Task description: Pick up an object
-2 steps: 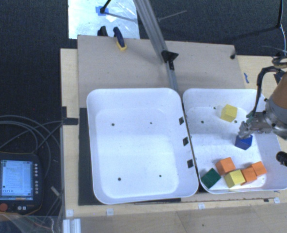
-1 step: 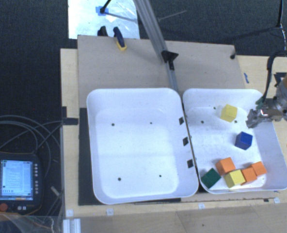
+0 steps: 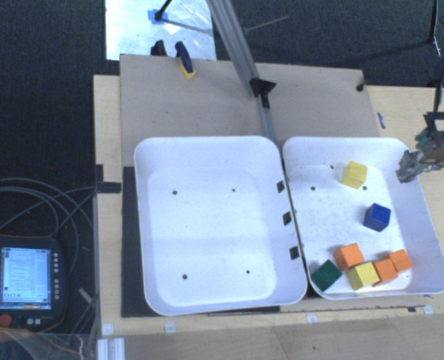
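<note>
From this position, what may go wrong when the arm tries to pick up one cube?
1. The gripper sits over the right bin's rim; descending there may strike the wall.
2. The green cube, orange cubes and yellow cube crowd one corner, so fingers may jam or push neighbours.
3. The blue cube stands alone and may slide if nudged.

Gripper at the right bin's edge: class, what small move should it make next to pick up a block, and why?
Probably shift left and slightly toward the camera, over the blue cube. The gripper sits at the right bin's far right rim, over no block, and that cube stands alone, apart from the yellow cube and the crowded near corner.
</note>
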### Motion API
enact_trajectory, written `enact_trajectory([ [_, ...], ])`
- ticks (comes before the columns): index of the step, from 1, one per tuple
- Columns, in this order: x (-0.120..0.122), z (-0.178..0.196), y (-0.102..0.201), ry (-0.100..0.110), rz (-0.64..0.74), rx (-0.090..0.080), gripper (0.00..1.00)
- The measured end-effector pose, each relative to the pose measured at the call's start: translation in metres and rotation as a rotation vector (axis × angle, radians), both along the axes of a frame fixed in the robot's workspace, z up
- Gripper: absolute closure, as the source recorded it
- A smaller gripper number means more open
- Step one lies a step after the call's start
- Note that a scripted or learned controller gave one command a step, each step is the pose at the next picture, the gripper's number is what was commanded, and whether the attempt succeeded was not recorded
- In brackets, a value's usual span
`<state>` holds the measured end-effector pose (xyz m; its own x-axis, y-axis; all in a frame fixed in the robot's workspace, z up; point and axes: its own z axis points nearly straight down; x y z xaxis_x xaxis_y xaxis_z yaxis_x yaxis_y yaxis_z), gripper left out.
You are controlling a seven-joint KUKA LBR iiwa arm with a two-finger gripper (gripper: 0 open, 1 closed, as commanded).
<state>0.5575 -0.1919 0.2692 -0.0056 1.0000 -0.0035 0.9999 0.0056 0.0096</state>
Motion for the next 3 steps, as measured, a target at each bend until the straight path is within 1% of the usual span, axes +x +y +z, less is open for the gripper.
enact_trajectory([
  [1,0.001,0.006,0.0,0.005,-0.001,0.002,1.0],
  [2,0.011,0.007,0.055,0.007,0.005,0.005,1.0],
  [3,0.007,-0.007,0.108,0.009,0.005,0.005,1.0],
])
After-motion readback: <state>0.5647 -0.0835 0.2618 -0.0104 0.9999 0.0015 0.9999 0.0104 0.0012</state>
